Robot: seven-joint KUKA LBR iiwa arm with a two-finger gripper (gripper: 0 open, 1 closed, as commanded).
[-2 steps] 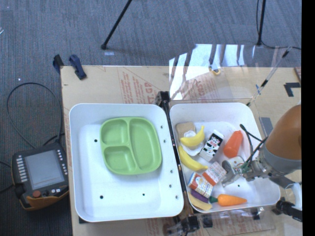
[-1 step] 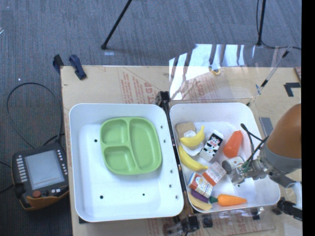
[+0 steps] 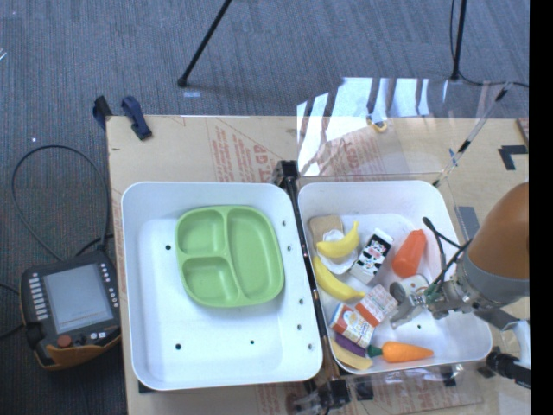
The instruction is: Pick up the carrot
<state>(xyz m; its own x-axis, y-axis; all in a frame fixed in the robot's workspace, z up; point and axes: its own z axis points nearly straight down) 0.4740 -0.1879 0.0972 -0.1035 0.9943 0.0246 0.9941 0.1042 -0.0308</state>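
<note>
One tapered orange carrot [image 3: 406,351]

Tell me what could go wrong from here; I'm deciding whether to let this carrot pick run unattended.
1. The carrot lies close to the right bin's near wall, so a finger may strike the wall.
2. A small juice carton and a purple item crowd its leafy end and could get nudged or grabbed instead.
3. The gripper sits short of the carrot.
</note>
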